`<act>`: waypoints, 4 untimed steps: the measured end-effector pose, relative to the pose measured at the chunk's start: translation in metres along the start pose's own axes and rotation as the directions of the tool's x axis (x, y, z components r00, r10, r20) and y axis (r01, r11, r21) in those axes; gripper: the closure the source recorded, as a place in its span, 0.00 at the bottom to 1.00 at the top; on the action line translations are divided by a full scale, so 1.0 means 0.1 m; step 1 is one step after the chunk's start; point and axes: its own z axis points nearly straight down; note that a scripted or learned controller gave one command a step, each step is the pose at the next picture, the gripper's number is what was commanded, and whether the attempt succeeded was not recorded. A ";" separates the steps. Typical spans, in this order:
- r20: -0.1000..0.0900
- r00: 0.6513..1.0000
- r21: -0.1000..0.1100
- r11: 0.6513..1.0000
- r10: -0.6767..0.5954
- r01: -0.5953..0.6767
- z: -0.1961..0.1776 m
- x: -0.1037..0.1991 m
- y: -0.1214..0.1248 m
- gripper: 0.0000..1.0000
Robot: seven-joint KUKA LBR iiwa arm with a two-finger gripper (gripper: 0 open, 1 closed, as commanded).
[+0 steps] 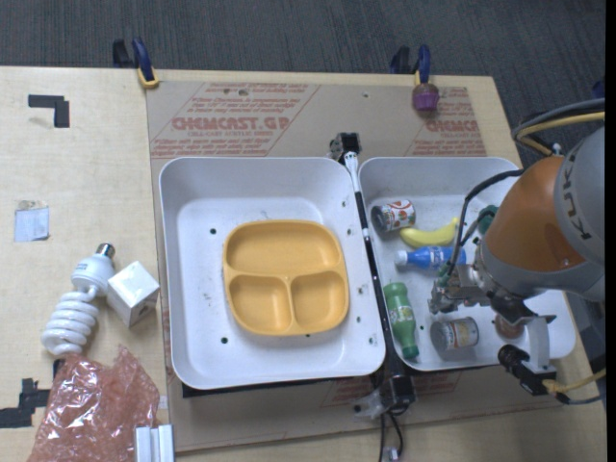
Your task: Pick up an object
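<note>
- The arm reaches over the right bin, its gripper low among the clutter; whether it is spread or closed cannot be told from above.
- Candidates for the pick lie close together: a tin just below the gripper, a green bottle to its left, a blue bottle and a banana above, a can at the top.
- The left bin holds a yellow tray, well apart from the arm.
- Risk, as judged here: with items this crowded, a descent could land between the tin and green bottle, knocking one aside rather than catching it.
- Round, lying items may roll off a closing grip, leaving the try empty.
</note>
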 end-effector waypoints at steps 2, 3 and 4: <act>-0.006 1.000 0.012 1.000 -0.003 0.003 0.11 0.04 -0.04 0.00; -0.006 1.000 0.012 1.000 -0.003 0.003 0.12 0.04 -0.04 0.00; -0.006 1.000 0.012 1.000 -0.003 0.003 0.12 0.04 -0.04 0.00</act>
